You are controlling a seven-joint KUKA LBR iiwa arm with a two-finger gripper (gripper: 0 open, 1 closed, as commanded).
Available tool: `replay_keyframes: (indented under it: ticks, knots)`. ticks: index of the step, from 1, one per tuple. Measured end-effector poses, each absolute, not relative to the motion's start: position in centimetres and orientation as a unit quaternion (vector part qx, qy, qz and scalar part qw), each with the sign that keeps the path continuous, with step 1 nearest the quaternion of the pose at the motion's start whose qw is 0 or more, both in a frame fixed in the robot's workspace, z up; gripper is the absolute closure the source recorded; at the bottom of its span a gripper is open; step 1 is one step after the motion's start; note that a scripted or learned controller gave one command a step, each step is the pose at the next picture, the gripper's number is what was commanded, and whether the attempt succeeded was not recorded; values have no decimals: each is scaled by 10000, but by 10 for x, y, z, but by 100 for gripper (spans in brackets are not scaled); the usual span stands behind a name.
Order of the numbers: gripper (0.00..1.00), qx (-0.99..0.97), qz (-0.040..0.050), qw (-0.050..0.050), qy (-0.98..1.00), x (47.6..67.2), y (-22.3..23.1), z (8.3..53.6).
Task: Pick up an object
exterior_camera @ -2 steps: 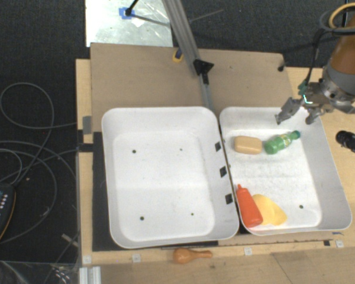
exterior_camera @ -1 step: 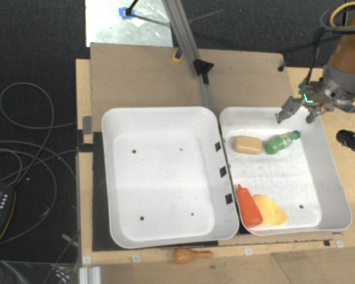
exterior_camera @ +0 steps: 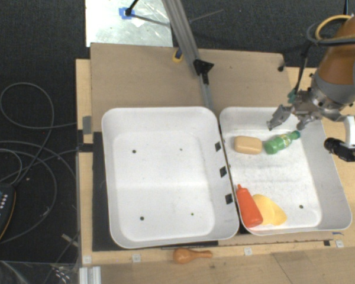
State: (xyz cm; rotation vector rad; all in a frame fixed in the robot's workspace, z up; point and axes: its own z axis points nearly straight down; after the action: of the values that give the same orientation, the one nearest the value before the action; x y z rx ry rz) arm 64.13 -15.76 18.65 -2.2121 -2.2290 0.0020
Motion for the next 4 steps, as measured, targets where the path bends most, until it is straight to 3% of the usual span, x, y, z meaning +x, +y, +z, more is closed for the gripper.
replay_keyframes:
  ticks: [1,2,3,4]
  knots:
    - [0,-7063,11,14,-7079,636,-158,125]
    - [0,-7064,-45,-93,-7077,642,-160,112]
    - [100,-7063,-48,-117,-7078,642,-161,122]
    - [100,-7068,-17,-30,-7074,641,-167,169]
